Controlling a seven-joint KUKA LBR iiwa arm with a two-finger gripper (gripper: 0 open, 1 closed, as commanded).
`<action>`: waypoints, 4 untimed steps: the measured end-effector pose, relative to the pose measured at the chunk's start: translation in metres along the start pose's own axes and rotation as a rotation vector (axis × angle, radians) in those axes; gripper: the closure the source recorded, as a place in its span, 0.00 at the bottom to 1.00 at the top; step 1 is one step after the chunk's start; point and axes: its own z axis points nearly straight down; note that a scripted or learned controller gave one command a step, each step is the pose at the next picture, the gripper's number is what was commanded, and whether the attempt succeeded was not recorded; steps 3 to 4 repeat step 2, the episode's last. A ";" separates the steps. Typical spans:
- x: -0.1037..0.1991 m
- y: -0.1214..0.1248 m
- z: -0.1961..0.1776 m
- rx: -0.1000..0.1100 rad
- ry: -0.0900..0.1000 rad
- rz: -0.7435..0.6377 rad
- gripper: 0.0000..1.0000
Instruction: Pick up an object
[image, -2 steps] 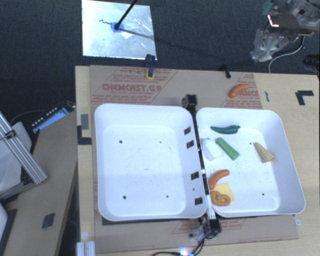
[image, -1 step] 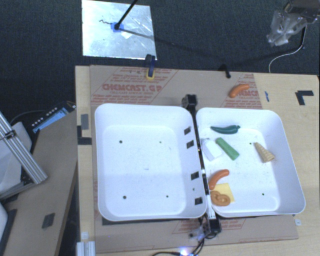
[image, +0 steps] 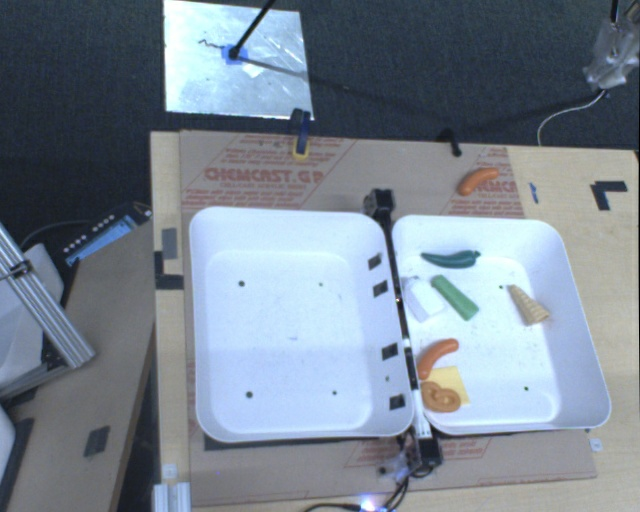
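The right bin holds several small objects. A dark green pepper lies near its back wall, with a light green block and a white piece just in front of it. A tan cone lies toward the right side. By the divider sit an orange sausage shape, a yellow slice and an orange round piece. My gripper shows as a pale blurred shape at the top right corner, far behind the bins and above the dark floor.
The left bin sits beside the right one on a cardboard sheet. Another orange sausage lies on the cardboard behind the right bin. A yellow and blue clamp stands at the back edge, and a silver sheet lies on the floor.
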 end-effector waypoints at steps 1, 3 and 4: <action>0.080 -0.001 0.134 0.015 0.007 -0.014 1.00; 0.099 0.000 0.097 -0.002 0.003 -0.010 1.00; 0.099 0.000 0.097 -0.002 0.003 -0.010 1.00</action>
